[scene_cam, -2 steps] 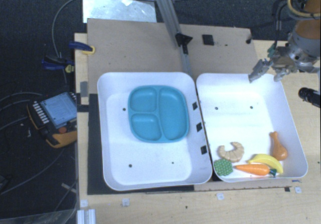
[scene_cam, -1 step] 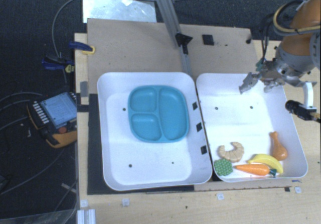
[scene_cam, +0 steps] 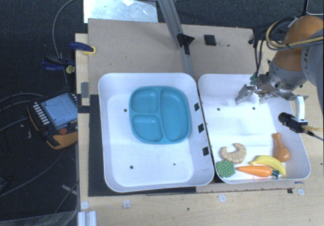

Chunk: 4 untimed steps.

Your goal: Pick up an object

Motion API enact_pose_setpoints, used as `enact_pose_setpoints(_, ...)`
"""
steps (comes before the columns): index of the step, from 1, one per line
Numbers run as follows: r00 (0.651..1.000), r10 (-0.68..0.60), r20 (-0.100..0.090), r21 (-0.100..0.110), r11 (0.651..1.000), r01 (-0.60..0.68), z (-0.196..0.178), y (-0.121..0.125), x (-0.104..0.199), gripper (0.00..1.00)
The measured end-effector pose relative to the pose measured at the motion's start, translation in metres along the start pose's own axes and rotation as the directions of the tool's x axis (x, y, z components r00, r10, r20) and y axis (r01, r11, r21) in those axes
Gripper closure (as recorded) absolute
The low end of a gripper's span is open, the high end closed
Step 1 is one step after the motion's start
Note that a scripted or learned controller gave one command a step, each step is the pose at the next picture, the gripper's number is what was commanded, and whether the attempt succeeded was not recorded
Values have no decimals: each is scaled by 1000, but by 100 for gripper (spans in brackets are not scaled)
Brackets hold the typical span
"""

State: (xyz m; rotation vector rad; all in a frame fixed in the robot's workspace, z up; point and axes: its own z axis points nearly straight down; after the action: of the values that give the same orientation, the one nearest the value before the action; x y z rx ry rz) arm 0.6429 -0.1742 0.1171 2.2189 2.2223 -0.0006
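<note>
My gripper (scene_cam: 253, 94) hangs over the far end of the right bin (scene_cam: 223, 93), open, with nothing between its fingers. The toy foods lie together at that bin's near end, well apart from the gripper. They are a tan croissant (scene_cam: 233, 152), a green broccoli (scene_cam: 226, 168), an orange carrot (scene_cam: 254, 171), a yellow banana (scene_cam: 269, 162) and a brown drumstick (scene_cam: 281, 148).
A blue divided plate (scene_cam: 160, 115) sits in the left bin (scene_cam: 114, 134). A raised rim between the two bins runs past several black clips (scene_cam: 200, 127). The white floor between the gripper and the foods is bare.
</note>
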Motion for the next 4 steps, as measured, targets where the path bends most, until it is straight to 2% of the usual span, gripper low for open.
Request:
enact_pose_setpoints(1,1000,-2,0,-2,1000,2,32,1,0,0)
enact_pose_setpoints(2,1000,-2,1,-8,1000,2,20,3,0,100)
enact_pose_setpoints(4,1000,1,0,-2,1000,-1,-86,-1,-14,100)
